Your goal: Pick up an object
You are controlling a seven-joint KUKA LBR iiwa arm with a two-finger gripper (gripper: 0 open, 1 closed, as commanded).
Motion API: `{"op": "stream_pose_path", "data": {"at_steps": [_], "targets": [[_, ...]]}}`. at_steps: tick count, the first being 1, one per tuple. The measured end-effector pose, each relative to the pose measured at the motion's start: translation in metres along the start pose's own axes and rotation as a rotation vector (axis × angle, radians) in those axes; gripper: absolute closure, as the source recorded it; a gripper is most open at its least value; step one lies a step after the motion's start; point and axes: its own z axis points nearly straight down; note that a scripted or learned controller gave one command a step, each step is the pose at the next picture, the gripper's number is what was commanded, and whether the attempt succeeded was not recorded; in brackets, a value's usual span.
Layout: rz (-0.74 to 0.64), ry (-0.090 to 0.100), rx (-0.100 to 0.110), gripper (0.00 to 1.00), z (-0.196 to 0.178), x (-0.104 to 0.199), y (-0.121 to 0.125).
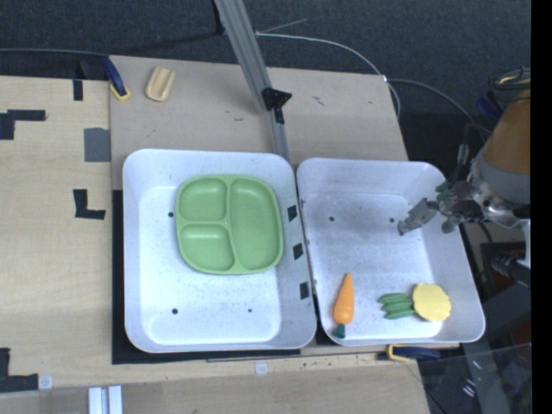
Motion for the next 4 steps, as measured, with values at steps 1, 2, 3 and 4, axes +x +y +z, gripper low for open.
{"op": "stream_pose_path", "data": {"at_steps": [1, 2, 3, 4], "targets": [[0.0, 0.0, 0.0, 0.0, 0.0, 0.0, 0.0], [0.002, 0.001, 0.006, 0.0, 0.058, -0.006, -0.008], [0.001, -0.003, -0.001, 0.0, 0.105, -0.006, -0.008], [0.0, -0.001, -0.001, 1.0, 0.093, -0.006, -0.008]]}}
